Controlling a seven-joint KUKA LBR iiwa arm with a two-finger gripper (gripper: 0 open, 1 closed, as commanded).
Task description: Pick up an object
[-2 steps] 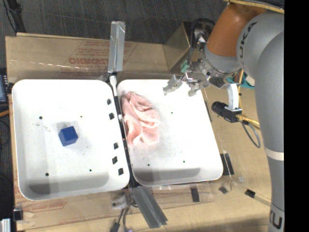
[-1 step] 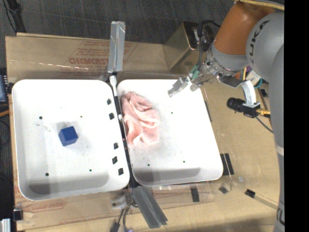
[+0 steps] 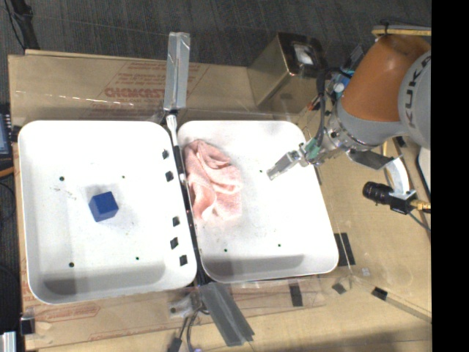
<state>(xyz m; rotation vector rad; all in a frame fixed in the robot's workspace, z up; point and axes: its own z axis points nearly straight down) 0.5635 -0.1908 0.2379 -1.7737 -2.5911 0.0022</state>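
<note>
Gripper [image 3: 282, 165] — over the right bin [image 3: 311, 259], right of centre; jaws too small and blurred to judge, nothing seen between them. Arm [image 3: 381, 79] cut off at the right edge. Pink cloth [image 3: 212, 182] — crumpled, at the right bin's left wall. Blue cube [image 3: 104, 205] — left bin [image 3: 44, 284], left of centre, resting alone.

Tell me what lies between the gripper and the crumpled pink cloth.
Bare white bin floor in the camera view; nothing sits between the gripper and the crumpled pink cloth.
</note>
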